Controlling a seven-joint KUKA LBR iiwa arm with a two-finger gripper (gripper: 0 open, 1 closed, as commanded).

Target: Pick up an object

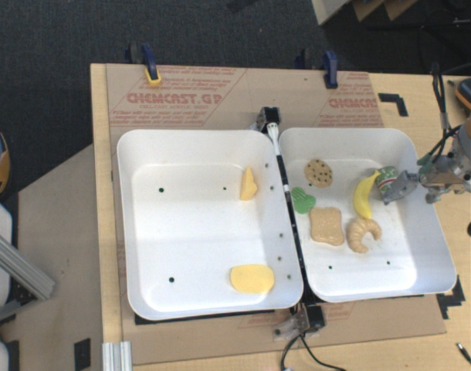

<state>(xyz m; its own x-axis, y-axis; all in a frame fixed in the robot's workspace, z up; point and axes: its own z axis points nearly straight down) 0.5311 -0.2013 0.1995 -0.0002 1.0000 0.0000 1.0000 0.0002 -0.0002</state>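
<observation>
The jaws (395, 188) sit at the right bin's far side, clamped on a small green-and-red round toy (386, 179); the curved yellow plastic banana (364, 195) lies just beside them, long axis upright in view

A robotics lab bench.
Two white bins (143, 230) sit on a clamped board (220, 91), cables (313, 354) trailing, with dark carpet (66, 22) around.

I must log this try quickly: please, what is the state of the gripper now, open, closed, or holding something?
Gripper: at the right bin's right side, beside the banana; open or closed cannot be told.
</observation>
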